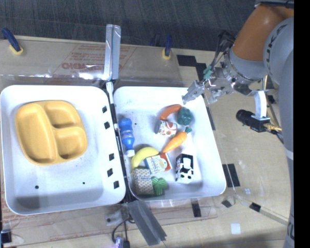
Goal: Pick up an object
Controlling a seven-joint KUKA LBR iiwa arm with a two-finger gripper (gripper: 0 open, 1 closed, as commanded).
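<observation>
The right bin (144, 97) holds several small toys: an orange carrot (174, 141), a red-orange sausage (170, 110), a teal round piece (185, 117), a blue bottle (126, 131), a yellow banana (143, 155), a black-and-white cow carton (184, 169) and a green block (159, 186). My gripper (192, 94) hangs above the bin's upper right corner, just up and right of the sausage and teal piece. Its fingers are slightly apart and nothing sits between them.
The left bin (88, 190) carries a yellow divided tray (51, 131). A metal bar (112, 50) stands upright behind the divider between the bins. Blue clamps (12, 40) grip the bench's back edge. The arm's orange band (256, 25) fills the upper right.
</observation>
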